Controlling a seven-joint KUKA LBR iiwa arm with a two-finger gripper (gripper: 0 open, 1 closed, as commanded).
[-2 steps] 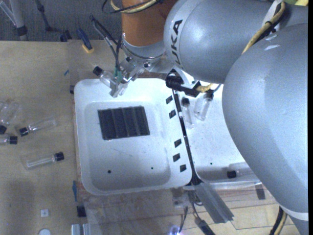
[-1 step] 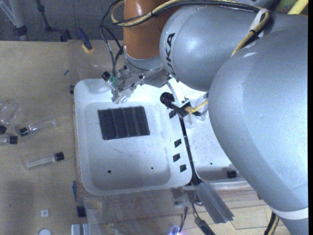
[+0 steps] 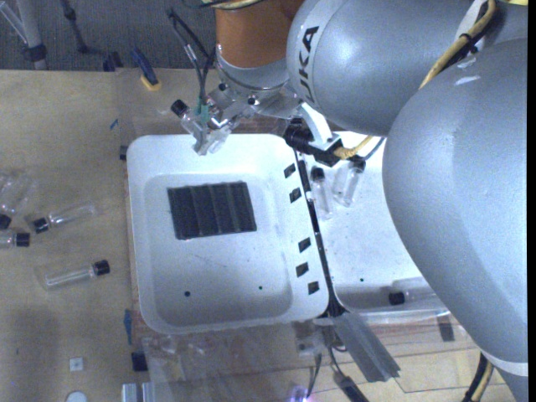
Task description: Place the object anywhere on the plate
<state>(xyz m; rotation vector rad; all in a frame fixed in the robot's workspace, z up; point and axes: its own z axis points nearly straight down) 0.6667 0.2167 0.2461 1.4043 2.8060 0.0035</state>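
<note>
Robotics lab setup: grey KUKA arm (image 3: pixel 402 74) with exposed cabling reaches over a wooden bench (image 3: pixel 59 132) carrying two white bins (image 3: pixel 146 182). Clear capped vials (image 3: pixel 75 272) lie loose on the bench at left. Dark carpet floor (image 3: pixel 92 15) with stand legs beyond the bench edge.

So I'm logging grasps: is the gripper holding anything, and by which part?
Cannot be told: the gripper sits over the left bin's far rim, too blurred to judge.

Tan wooden bench (image 3: pixel 59 124), dark carpeted floor (image 3: pixel 100 15)
</note>
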